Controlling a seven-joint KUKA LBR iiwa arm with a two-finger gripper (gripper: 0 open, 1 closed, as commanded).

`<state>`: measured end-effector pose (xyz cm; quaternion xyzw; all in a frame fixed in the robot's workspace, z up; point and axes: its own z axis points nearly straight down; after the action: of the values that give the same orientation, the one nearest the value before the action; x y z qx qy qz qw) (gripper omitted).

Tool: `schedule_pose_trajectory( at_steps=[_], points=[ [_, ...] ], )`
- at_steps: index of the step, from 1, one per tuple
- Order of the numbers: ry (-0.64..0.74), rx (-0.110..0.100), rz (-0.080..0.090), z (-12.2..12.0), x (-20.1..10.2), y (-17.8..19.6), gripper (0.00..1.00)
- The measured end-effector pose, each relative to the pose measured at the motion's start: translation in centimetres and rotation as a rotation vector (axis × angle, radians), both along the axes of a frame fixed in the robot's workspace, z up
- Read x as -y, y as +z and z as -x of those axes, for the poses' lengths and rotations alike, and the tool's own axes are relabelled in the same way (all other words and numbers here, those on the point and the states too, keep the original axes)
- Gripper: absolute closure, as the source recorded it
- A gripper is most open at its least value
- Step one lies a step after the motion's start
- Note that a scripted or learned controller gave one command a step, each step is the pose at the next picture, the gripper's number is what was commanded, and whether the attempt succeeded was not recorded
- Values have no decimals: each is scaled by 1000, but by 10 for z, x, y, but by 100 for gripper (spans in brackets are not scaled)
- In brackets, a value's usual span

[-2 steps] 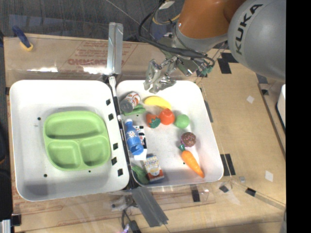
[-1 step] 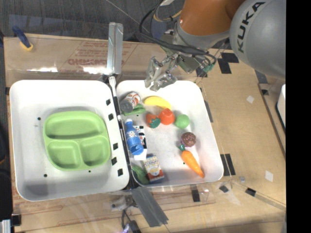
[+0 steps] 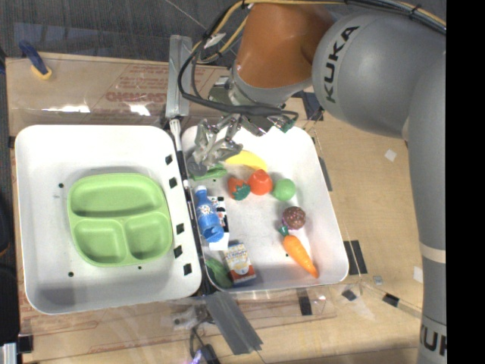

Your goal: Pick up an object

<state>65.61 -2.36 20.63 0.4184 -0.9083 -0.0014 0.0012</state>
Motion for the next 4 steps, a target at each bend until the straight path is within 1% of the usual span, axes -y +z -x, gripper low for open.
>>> schedule_pose_trajectory(
  at_steps=[1, 2, 3, 4],
  points=[
    [-58, 16, 3, -2, 37, 99, 100],
    [160, -2, -1, 9, 49, 0, 100],
    [-25, 13, 2, -2, 66, 93, 100],
    [-21, 14, 1, -3, 64, 102, 100]
  ],
)
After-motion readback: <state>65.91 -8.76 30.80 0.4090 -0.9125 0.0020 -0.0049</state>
